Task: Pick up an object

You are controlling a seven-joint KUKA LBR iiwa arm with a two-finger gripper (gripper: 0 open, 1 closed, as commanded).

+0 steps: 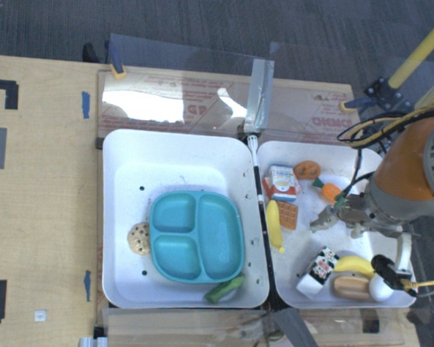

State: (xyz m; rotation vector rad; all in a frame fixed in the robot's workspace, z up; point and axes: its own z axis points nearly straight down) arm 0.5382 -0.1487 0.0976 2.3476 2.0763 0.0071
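Note:
My gripper (340, 218) hangs over the middle of the right bin (315, 154), below a grey wrist and the orange band. Just up and left of it lie a carrot (328, 189) and an orange round piece (307, 169). A small red and white carton (282, 182), a waffle (288, 215) and a yellow corn cob (274, 224) sit to its left. Nearer the front edge are a black and white carton (318, 269), a banana (354, 265), a brown bun (351, 286) and a white egg (380, 288). Nothing shows between the gripper's parts.
The left bin (122, 163) holds a blue divided plate (196, 235), a cookie (139, 238) by its left side and a green vegetable (224, 288) at its front corner. Cables and a yellow pole stand at the back right. A clear panel rises behind the bins.

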